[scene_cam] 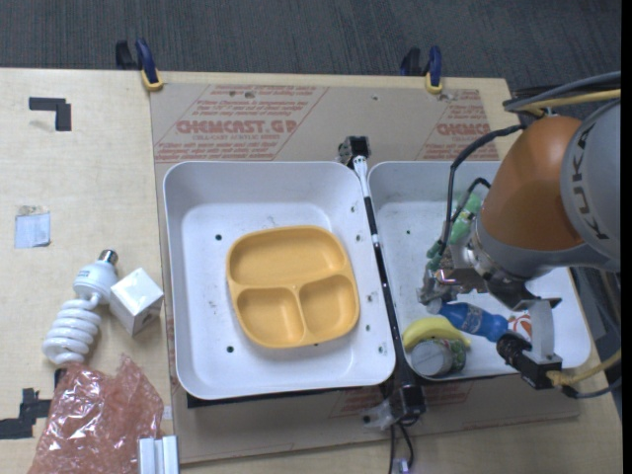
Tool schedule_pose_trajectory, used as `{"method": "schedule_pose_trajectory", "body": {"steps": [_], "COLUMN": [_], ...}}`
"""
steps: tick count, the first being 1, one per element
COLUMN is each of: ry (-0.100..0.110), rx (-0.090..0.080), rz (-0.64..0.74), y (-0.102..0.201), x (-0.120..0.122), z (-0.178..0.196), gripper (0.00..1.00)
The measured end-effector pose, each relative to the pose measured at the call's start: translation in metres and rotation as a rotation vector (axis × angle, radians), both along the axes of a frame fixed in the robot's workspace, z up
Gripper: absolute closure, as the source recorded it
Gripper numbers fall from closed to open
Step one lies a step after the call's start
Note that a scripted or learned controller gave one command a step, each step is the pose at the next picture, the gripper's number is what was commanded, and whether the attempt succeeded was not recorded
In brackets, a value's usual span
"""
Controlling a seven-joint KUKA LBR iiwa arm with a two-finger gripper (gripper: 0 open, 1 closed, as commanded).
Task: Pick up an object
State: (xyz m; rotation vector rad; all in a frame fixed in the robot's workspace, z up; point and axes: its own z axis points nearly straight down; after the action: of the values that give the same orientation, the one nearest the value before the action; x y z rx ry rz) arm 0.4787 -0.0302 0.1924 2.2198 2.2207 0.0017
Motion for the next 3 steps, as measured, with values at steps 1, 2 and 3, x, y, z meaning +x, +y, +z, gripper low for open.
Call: {"method": "schedule_pose_trajectory", "body": {"steps": [1, 2, 3], "ry": [0.0, 0.0, 0.0], "rx": [0.0, 0.0, 0.0], "rz": [0.0, 0.0, 0.0], "y": [-0.0001, -0.0001, -0.0001], "x": [0.0, 0.0, 0.0], "z": [0.0, 0.0, 0.0], "gripper": [0.0, 0.0, 0.0]}}
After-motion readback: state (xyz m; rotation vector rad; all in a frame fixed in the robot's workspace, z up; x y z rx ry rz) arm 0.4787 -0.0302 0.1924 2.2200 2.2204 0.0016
